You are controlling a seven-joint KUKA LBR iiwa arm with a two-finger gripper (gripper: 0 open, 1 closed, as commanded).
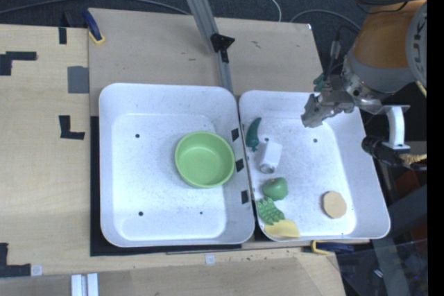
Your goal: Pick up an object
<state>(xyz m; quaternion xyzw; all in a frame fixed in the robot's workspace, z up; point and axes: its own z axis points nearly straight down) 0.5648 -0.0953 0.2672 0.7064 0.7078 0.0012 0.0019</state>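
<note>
1. Objects for picking lay in the right bin (361, 170): a dark green piece (254, 132), a white cylinder (268, 156), a green apple-like toy (276, 188), a leafy green piece (269, 210), a yellow piece (286, 228) and a tan disc (334, 204), mostly crowded along its left wall.
2. The gripper (313, 116) hung over that bin's upper right part, apart from every item; whether it was released or clenched I cannot tell.
3. The green bowl (204, 159) sat alone in the left bin (121, 149), likely too wide to pinch.

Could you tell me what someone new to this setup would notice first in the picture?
Probably the green bowl alone in the left bin. Next, the small things along the right bin's left side: a green pepper, a white cylinder and a tan disc apart. The gripper hangs over that bin's upper edge.
</note>
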